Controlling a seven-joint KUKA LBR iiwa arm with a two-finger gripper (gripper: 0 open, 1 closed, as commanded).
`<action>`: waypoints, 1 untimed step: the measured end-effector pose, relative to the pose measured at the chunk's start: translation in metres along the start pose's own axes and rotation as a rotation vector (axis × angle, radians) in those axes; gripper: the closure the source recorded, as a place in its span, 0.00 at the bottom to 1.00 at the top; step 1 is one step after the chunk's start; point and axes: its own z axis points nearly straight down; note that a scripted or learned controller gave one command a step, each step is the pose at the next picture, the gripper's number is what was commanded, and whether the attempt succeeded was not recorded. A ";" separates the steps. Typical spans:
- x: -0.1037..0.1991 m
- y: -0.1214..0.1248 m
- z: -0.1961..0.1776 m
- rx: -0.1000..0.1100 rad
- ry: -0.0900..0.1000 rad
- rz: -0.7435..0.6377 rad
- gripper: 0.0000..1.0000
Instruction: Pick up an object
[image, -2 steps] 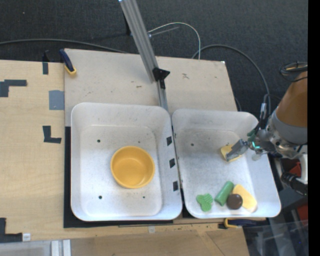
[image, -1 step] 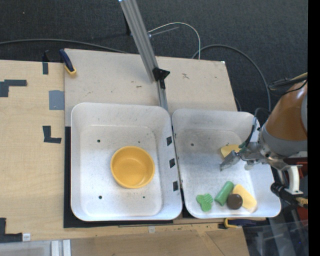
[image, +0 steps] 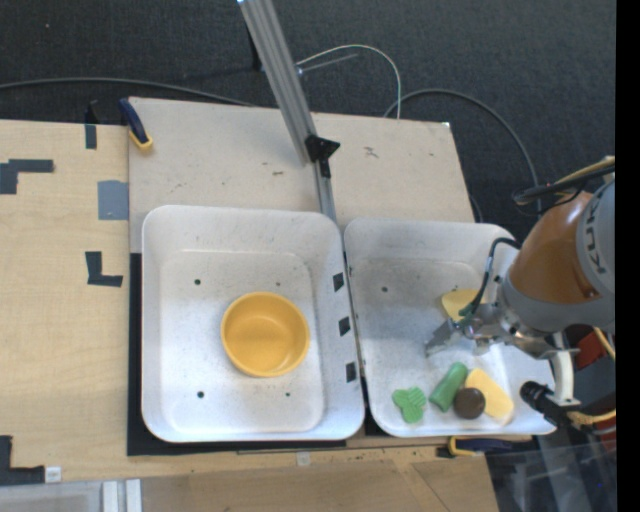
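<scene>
Toys for the taking are bunched in the near corner of the right bin (image: 400, 250): a small green piece (image: 409, 403) with a lumpy outline, a green cylinder (image: 449, 387) lying at a slant, a brown ball (image: 469, 402) and a yellow lump (image: 493, 396) that the ball rests against. Another yellow thing (image: 459, 302) peeks out from under the arm's wrist, too hidden to judge. They all look like light plastic play food to me, stiff enough not to crush but smooth, so the ball would likely roll away under a pinch. The green cylinder seems the kindest target, taken across its narrow middle, though its neighbours crowd close on one side. The gripper (image: 462, 335) hovers above the bin floor just beyond the cluster, its fingers spread apart with nothing between them. Over in the left bin (image: 180, 240) sits a yellow bowl (image: 265, 333), upright and alone, light too, but only graspable by its thin rim.
</scene>
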 end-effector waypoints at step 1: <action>0.000 0.001 -0.013 -0.004 0.000 -0.001 1.00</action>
